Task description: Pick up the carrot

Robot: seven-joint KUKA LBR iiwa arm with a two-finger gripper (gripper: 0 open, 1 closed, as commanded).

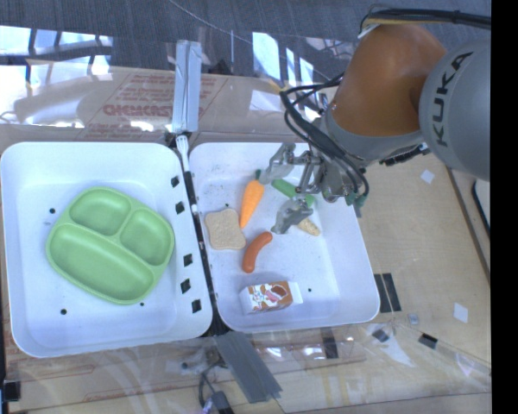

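From the overhead camera, my grey arm with its orange band reaches in from the right over the right-hand shallow white bin. My tool hangs low in that bin, its fingers spread apart with nothing between them. The tapered orange carrot lies on the bin floor just left of the tool, green top pointing up-right toward it. Below the carrot sit a square tan slice of bread and a reddish-orange sausage, with a small printed carton nearer the front. The left-hand white bin holds a green three-compartment plate.
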